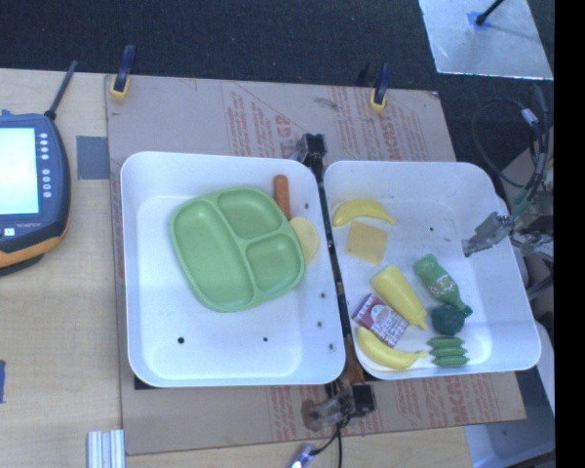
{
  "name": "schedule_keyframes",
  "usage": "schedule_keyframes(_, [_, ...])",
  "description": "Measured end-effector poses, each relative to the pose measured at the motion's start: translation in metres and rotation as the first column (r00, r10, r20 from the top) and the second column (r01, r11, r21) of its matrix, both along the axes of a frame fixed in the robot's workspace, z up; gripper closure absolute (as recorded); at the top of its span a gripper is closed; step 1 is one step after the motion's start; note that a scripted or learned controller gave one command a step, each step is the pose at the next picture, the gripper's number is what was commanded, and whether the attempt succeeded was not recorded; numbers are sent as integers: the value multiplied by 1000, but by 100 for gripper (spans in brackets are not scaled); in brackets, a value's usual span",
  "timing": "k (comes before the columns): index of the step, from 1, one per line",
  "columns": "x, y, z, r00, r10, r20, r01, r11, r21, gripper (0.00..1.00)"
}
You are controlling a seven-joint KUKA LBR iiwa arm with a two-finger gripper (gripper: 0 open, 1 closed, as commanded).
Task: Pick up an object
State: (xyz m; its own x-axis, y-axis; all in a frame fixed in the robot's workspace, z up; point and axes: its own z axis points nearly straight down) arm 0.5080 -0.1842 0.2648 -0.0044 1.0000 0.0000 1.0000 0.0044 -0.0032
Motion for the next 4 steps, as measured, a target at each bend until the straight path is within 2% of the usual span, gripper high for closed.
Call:
schedule_keyframes(1, [49,15,-104,1000,2,-2,-2,1000,-1,0])
schedule_keyframes(2, [43,24,-164,1000,1,-1,-1,1000,-1,0])
schedule_keyframes(3, [43,23,-153,1000,3,-2,-3,1000,-3,100])
schedule_keyframes(4, [76,68,-43,1000,0,2,0,1000,0,100])
